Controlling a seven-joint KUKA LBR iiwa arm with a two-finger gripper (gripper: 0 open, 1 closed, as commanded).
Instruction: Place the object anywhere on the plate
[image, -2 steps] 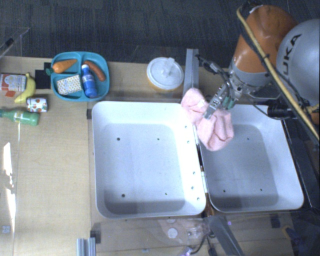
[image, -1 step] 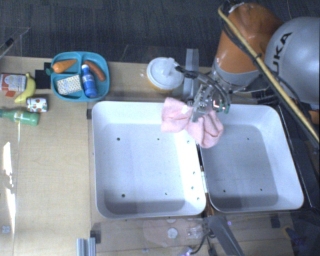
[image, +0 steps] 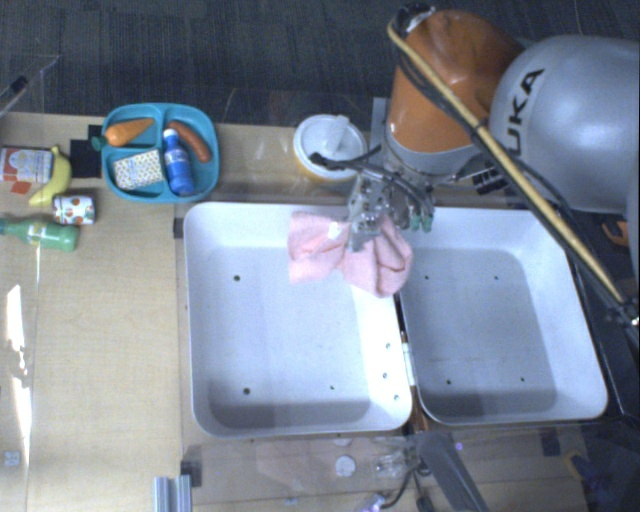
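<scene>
The arm (image: 560, 110) reaches in from the upper right corner of the camera view, its grey shell leading to the orange band (image: 445, 80) above the wrist. The wrist points down over the far edge of the bench, above the seam where the two bins meet. The gripper (image: 368, 228) hangs below it, fingers pointing downward and closed on a pink cloth (image: 340, 255), whose folds drape out beneath and to both sides of the fingertips.

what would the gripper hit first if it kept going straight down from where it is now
Probably the pink cloth bunched right under the gripper, then the left bin floor near its right wall. Height above the bin is unclear.
</scene>
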